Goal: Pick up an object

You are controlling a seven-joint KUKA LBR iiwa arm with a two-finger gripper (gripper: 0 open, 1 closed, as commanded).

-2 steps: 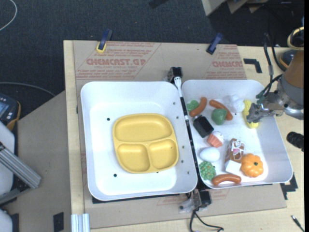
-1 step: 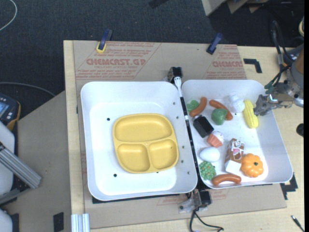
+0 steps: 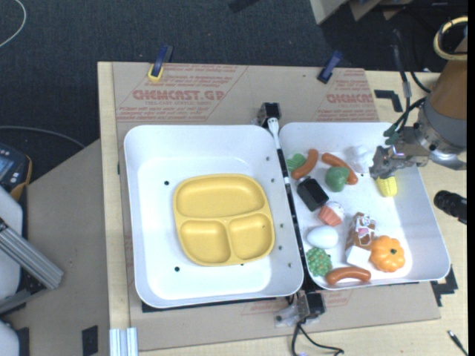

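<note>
1. My pincer [image 3: 387,163] hangs low over the right bin [image 3: 438,232], near its far right side. I cannot tell its state from this slant; its dark metal body hides what matters.
2. Just on the near side of my pincer lies a small yellow piece [image 3: 387,186], waxy and ribbed like a corn cob. I judge it the likeliest thing for me to lift, since I am set almost on top of it, though nothing shows it held.
3. Left of my pincer the toy food is strewn loosely, which suits picking any one: a red sausage [image 3: 339,162], a green rounded vegetable [image 3: 338,176], an orange-red sausage [image 3: 305,164] and a matte black block [image 3: 312,193].
4. Nearer the camera than my pincer sit a smooth white egg [image 3: 323,236], a glossy orange pumpkin [image 3: 387,254] with lobed sides, a knobbly green floret [image 3: 319,260] and another sausage [image 3: 348,275] against the bin's near wall.
5. Far to the left of my pincer, the left bin [image 3: 148,199] carries a yellow plastic tray [image 3: 223,217] with three compartments and rounded corners.
6. Both bins rest on a brown board clamped to the worktop [image 3: 111,162].
</note>
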